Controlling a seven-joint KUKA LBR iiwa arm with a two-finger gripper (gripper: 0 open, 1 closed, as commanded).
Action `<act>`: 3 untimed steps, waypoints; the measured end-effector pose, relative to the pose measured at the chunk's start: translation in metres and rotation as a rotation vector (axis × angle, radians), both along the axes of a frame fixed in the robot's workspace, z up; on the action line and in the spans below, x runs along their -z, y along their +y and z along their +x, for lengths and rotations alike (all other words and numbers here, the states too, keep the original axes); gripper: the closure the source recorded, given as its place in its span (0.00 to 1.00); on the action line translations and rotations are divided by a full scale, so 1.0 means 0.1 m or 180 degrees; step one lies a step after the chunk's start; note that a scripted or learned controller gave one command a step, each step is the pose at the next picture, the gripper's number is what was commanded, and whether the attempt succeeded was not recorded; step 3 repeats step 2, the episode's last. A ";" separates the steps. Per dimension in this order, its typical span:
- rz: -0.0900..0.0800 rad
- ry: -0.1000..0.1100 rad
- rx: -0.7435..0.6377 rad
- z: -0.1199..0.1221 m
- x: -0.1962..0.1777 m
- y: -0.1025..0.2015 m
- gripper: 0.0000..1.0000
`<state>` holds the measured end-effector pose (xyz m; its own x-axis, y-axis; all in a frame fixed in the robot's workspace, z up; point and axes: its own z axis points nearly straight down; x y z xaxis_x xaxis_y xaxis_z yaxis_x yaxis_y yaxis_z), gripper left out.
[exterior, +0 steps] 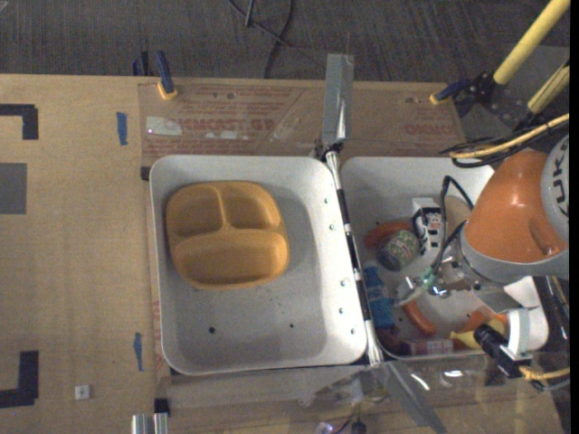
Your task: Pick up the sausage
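The sausage looks to be the orange-red rounded piece (419, 318) in the cluttered right shallow white bin (380, 177) — just below the gripper (436, 285), whose state I cannot tell. Descend straight and centred, clear of neighbours. Two bins, one mustard three-compartment plastic plate (227, 233) — one arm.

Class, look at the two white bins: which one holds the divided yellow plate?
The left bin. The yellow plate lies in it, while the right bin holds small cluttered items under the arm.
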<state>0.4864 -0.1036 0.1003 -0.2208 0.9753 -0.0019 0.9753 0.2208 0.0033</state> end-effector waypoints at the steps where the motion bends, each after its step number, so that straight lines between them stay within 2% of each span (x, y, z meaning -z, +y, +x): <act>1: 0.0002 0.0001 0.0009 0.00 -0.08 0.00 1.00; 2: 0.0000 0.0004 -0.0897 0.26 -1.41 0.46 1.00; 3: 0.0000 0.0004 -0.0897 0.26 -1.41 0.46 1.00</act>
